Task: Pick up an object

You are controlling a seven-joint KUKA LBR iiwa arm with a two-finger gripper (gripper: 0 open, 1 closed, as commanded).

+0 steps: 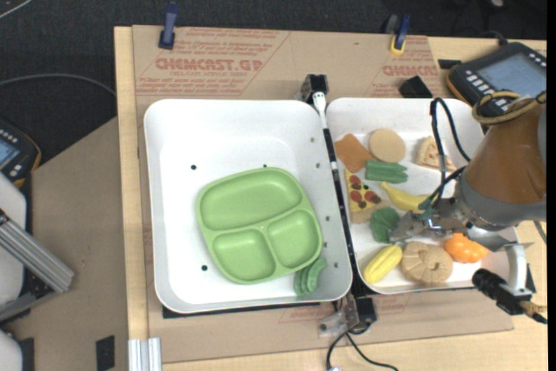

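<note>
Tool [415, 224] of the grey arm with the orange band reaches in from the right and sits low over the right bin, its metal fingers pointing left toward a dark green leafy toy; whether they are spread or closed, I cannot tell, and nothing shows clearly between them.

Biggest of all is the pale wooden counter [217, 56], covered with brown printed cardboard and carrying two shallow white plastic bins side by side. The left white bin [174, 135] holds a light green plastic plate with three compartments [258, 223], lying flat near the bin's middle, and a small green ridged toy [308, 277] just beside the plate's lower right corner.

The right white bin [365, 113] holds a crowd of toy foods. A round tan bagel-like toy [425, 261] lies at the near side, just below the tool. A pale round biscuit-like toy [387, 145] sits near the far side, beside an orange wedge-shaped toy [353, 152]. A pizza slice toy with red dots [360, 191] lies along the left wall. The dark green leafy toy [383, 224] touches or nearly touches the tool's tip. A yellow corn-like toy [382, 262] lies left of the bagel. A yellow banana toy [402, 198] and a green bean-like toy [387, 172] lie above the tool. A small orange fruit toy [462, 249] sits right of the bagel.
</note>
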